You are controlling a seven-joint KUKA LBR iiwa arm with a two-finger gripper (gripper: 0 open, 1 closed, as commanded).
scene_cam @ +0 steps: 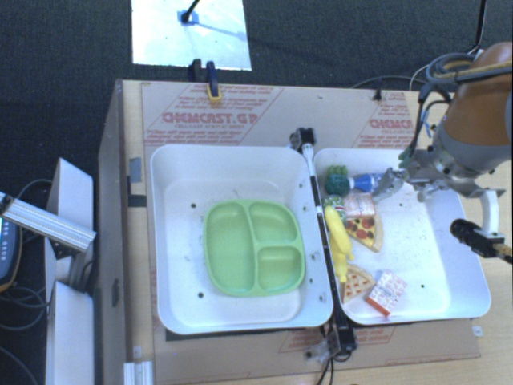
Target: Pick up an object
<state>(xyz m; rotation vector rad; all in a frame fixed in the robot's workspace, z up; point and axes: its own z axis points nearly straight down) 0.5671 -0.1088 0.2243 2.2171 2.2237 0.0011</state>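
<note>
Tray (255, 247) in left bin (180, 175)

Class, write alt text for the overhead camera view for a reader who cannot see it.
A grey and orange robot arm reaches from the right, its hand low over the right bin near a small bottle. Toy food lies along that bin's left side, including a pizza slice and a banana. The left bin holds a green divided tray.

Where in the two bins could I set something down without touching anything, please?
Right bin: bare floor between the toy pile along the divider and the right wall, below the gripper. Left bin: only a margin around the green divided plate. It is crowded beside the divider.
</note>
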